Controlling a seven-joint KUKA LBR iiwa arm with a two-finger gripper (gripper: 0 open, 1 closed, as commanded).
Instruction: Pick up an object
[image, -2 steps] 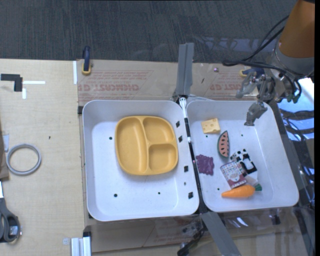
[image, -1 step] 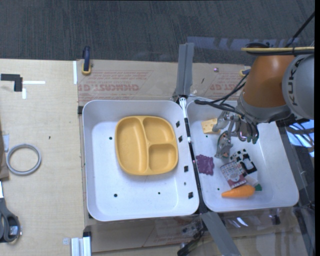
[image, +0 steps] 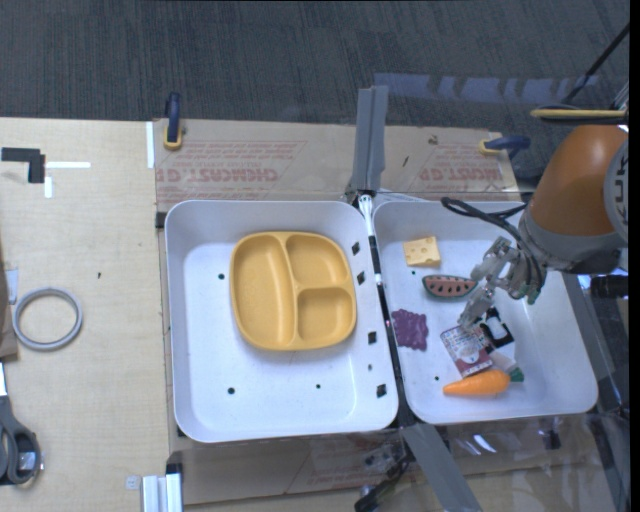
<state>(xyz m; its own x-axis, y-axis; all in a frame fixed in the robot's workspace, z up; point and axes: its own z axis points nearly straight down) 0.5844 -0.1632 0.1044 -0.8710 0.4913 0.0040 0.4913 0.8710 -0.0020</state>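
The right bin (image: 560, 380) holds several small items. A yellow cheese wedge (image: 422, 250) lies at the back, with a watermelon slice (image: 447, 286) just in front of it. A purple grape bunch (image: 408, 328) sits by the left wall, and an orange carrot (image: 480, 383) lies near the front. A red-and-white packet (image: 460, 346) lies just behind the carrot. My gripper (image: 483, 320) reaches in from the right and hangs low right over the packet, between the watermelon slice and the carrot.
The left bin (image: 200, 400) holds a yellow divided plate (image: 293, 290). A grey ring (image: 45, 318) lies on the wooden bench at the left, and scissors (image: 15, 450) lie at the bottom left. A raised divider (image: 375, 290) separates the bins.
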